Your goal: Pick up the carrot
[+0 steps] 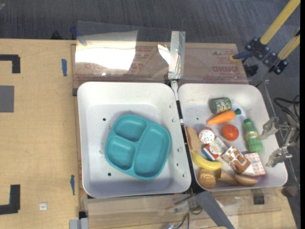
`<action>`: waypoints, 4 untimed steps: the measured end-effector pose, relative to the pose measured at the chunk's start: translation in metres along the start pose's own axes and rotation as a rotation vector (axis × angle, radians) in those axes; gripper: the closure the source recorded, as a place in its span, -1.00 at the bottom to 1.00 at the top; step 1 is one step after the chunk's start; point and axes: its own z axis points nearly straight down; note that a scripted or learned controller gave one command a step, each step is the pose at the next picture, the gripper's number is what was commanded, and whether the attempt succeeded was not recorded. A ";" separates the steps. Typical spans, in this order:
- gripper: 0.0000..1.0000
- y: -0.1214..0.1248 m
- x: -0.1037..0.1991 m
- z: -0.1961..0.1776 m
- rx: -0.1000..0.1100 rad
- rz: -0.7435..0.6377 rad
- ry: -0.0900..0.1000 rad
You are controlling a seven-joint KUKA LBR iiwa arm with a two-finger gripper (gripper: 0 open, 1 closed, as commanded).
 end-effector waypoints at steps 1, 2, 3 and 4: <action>-1.00 0.043 -0.002 0.089 0.000 0.074 -0.001; -1.00 0.068 -0.066 0.065 -0.001 0.051 -0.004; -1.00 0.084 -0.100 0.086 0.003 0.255 -0.029; -1.00 0.086 -0.115 0.089 0.003 0.354 -0.030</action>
